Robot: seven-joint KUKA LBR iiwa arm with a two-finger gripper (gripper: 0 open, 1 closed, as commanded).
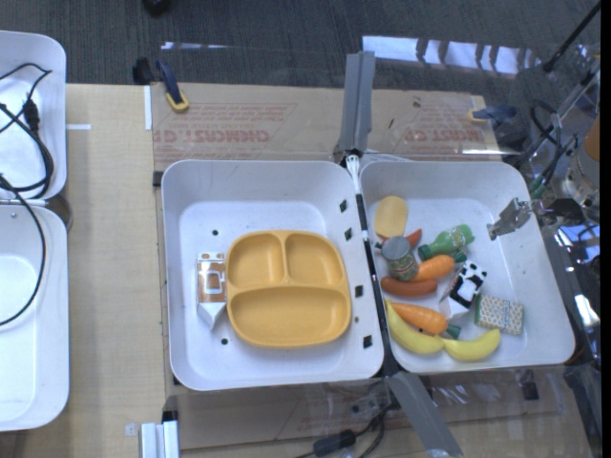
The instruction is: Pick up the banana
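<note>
The yellow banana lies curved along the front wall of the right bin, partly under an orange carrot. My gripper hangs over the right bin's back right part, well behind and to the right of the banana, with bare bin floor beneath it. Nothing shows in its grasp.
Around the banana lie a second carrot, a small can, a green item, a pale yellow disc, a black-and-white toy and a speckled packet. The left bin holds a yellow divided plate and a small box.
</note>
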